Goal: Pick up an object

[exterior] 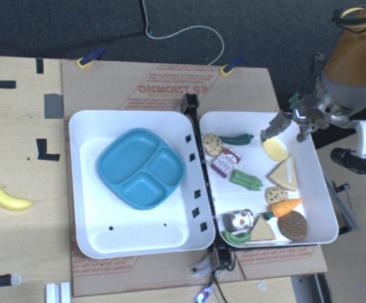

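The fingers (295,124) of the gripper stand apart, one dark finger reaching left-down toward the bin and the other pointing down on the right, and nothing is between them. They hang over the upper right corner of the right bin (322,188), just above a round pale yellow piece (274,148) that looks like a slice of toy food. The grey arm with its orange band (350,55) comes in from the right side.

The objects that can be picked all lie in the right bin. Near its upper left there is a cookie (212,144), and beside it a dark green pepper (236,139). Below these lie a small red and white packet (225,163) and a lighter green vegetable (246,180). On the right side there is a pale wedge like cheese (285,174), then a second cookie (275,195), an orange carrot (286,207) and a round brown patty (292,226). At the lower edge I see a small shiny can (239,219), a tan triangle (262,231) and a green curved piece (236,237); these last things touch or overlap each other.

The left bin (85,169) holds a blue divided plate (142,167) with three compartments. On the wooden surface (19,125), well apart from both bins on the left, lies a yellow banana (7,195).
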`<state>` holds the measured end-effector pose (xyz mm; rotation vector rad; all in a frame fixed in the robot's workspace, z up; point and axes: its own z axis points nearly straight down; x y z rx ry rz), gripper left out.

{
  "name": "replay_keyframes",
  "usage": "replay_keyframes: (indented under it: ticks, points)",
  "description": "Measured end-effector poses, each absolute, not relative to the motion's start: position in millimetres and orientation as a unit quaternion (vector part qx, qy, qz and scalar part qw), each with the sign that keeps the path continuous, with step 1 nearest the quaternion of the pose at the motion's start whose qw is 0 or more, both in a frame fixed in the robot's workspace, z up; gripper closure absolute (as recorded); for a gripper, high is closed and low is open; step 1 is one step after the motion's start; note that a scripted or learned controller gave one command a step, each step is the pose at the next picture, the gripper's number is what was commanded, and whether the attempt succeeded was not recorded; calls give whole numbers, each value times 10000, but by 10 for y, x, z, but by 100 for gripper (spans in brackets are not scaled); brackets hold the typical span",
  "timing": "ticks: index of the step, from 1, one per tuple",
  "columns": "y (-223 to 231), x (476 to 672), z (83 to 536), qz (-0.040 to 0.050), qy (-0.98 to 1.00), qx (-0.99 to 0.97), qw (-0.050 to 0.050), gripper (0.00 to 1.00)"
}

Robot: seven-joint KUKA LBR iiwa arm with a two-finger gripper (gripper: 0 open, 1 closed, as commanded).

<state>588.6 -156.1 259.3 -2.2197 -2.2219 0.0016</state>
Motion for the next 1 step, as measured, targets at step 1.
replay_keyframes:
  ticks: [1]
  points:
    - [-1327, 5248, 3615, -29, -7079, -7063, -35, 0]
